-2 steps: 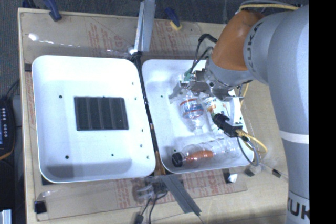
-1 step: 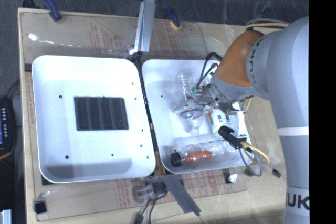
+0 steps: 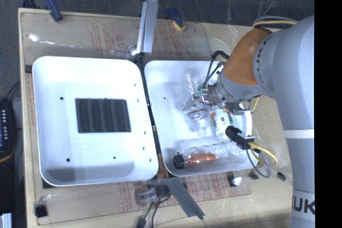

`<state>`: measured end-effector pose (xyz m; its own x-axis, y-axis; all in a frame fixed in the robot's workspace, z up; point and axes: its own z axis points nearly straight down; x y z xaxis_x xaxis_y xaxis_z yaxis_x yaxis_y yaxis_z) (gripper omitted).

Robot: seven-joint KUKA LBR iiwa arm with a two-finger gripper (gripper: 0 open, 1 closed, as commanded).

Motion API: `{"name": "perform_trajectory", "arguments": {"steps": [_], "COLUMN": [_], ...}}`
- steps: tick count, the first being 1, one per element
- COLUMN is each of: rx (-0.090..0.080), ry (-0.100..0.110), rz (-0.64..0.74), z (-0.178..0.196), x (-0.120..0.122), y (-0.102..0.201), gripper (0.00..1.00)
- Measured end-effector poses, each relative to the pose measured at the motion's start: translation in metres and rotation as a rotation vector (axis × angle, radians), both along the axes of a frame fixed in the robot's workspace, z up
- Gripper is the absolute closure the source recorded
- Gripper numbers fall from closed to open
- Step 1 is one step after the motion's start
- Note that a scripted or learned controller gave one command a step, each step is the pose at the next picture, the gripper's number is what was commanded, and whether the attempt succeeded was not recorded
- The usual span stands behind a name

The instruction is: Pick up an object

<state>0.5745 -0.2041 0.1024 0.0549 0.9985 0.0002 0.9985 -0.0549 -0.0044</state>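
In the camera view, the grey arm with its orange band [image 3: 243, 61] reaches in from the bench's right edge, and its gripper [image 3: 209, 100] sits low over the right white bin [image 3: 160, 83], amid several clear plastic items [image 3: 195, 109] near that bin's middle. Whether they are spread or closed I cannot tell; wrist and cables hide them. A clear plastic bottle with a dark cap and reddish contents [image 3: 200, 158] lies along the right bin's front edge. The left white bin [image 3: 48, 115] carries a dark ribbed rectangle [image 3: 103, 115] at its centre. The risk, as I judge it: transparent, slippery pieces crowded together may slide aside or escape during a lift, and trailing cables could snag the bottle.
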Motion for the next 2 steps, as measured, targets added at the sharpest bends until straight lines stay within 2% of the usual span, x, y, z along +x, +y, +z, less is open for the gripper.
{"name": "perform_trajectory", "arguments": {"steps": [1,2], "rx": [0.003,-0.002], "ry": [0.011,0.011], "rz": [0.212,0.302], "z": [0.018,0.105], "x": [0.014,0.075], "y": [0.01,0.062], "gripper": [1.0,1.0]}}
